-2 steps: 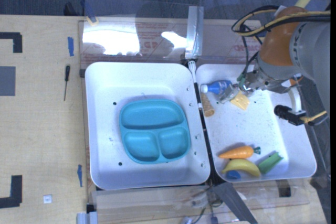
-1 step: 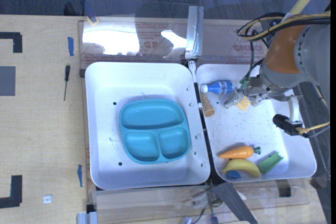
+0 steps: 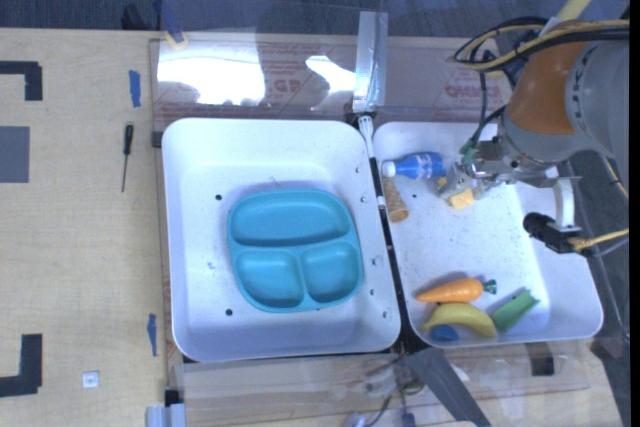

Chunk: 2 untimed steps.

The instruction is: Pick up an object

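Note:
My gripper hangs low over the far part of the right bin, below the grey arm with its orange band. A small yellow block lies just under its tip, touching or nearly so. A blue and white bottle lies on its side just left of the gripper. A brown cork-like piece rests against the bin's left wall. At the near edge lie an orange carrot, a yellow banana and a green piece.
The left bin holds a blue divided plate. A small blue item sits under the banana. Cables loop behind the arm at the upper right. The middle of the right bin's floor is bare white.

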{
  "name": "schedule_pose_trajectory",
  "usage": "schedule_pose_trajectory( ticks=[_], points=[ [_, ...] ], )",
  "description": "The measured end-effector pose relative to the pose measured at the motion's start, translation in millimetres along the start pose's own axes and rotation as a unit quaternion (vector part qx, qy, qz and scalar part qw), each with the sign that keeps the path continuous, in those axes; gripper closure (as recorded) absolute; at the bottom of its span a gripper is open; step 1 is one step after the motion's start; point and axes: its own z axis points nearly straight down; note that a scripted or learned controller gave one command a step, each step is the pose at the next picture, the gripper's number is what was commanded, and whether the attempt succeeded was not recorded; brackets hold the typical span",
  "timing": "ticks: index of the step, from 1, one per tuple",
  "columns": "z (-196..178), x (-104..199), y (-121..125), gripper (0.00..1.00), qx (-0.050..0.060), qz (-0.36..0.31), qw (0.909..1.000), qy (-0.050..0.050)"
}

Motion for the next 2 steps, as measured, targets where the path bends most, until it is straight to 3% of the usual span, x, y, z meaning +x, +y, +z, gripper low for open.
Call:
schedule_pose_trajectory(
  ticks=[1, 2],
  points=[
    [10.3, 11.9, -41.6, 1.0, 0.0, 0.0, 1.0, 0.0],
    [-91.8, 78.2, -29.9, 1.0, -0.003, -0.011, 0.9999, 0.002]
  ],
)
